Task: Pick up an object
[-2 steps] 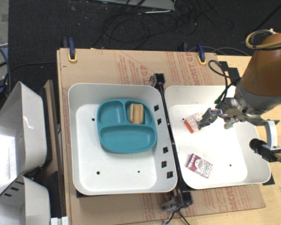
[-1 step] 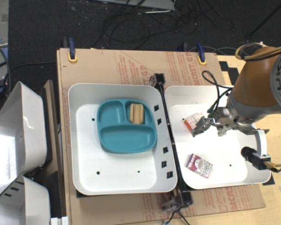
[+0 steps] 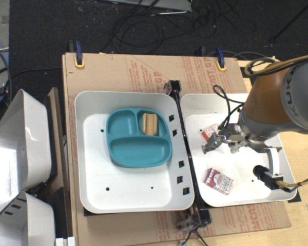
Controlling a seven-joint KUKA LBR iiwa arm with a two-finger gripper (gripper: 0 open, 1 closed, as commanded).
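In the right bin point(image 3: 277, 198), my gripper point(image 3: 216, 143) hangs low over the upper left part of the floor. Just above and left of its tip lies a small red and white packet point(image 3: 210, 131); whether the two touch I cannot tell. Nearer the front of the same bin rests a maroon and white card box point(image 3: 218, 181), apart from the gripper. The left bin point(image 3: 92, 188) holds a teal divided plate point(image 3: 138, 147), with a tan wooden block point(image 3: 150, 124) in its upper right compartment.
A black divider point(image 3: 184, 152) runs between the two bins. Both bins sit on a cardboard sheet point(image 3: 143, 70) held by clamps at the back. White tubs point(image 3: 18, 142) stand off the bench to the left. The arm covers the right bin's right half.
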